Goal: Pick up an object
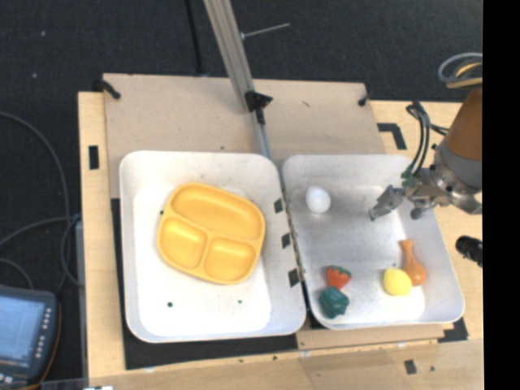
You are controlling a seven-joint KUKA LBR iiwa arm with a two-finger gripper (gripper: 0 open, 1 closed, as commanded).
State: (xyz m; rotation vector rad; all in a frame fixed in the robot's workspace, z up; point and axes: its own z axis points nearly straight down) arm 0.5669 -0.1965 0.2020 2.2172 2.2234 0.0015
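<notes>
My gripper [400, 210] hangs over the upper right part of the right bin [357, 177], open, with nothing between its fingers. A white ball [318, 199] lies to its left, near the bin's upper left corner. Below the gripper lie an orange carrot-shaped toy [412, 262] and a yellow lemon-like piece [396, 282], touching each other. At the bin's lower left sit a small red piece [339, 277] and a dark green piece [333, 301], close together.
The left bin [146, 299] holds a yellow divided plate [211, 232]. A slanted metal rail [231, 43] runs from the top down to the gap between the bins. Cables loop at the arm's wrist [463, 140] on the right.
</notes>
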